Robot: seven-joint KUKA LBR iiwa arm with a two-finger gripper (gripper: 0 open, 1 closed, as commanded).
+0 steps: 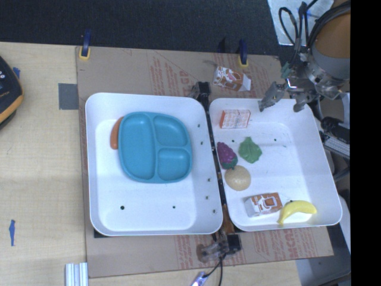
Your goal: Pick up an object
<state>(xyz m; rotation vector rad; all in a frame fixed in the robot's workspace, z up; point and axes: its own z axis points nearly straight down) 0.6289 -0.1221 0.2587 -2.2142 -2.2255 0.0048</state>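
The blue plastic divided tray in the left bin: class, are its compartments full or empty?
Empty. All three compartments of the blue plastic divided tray show bare blue; an orange object pokes out beside its left edge, not inside it.

My arm comes in from the right side, grey with an orange band just above my wrist. My end effector hangs at the top right, and its two fingers point down and are spread wide apart, holding nothing.

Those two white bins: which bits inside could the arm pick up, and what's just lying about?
Could be picked:
yellow plastic banana
green leafy toy
purple grape bunch
beige round toy
two small cartons

Lying about:
blue divided tray
snack packet on cardboard
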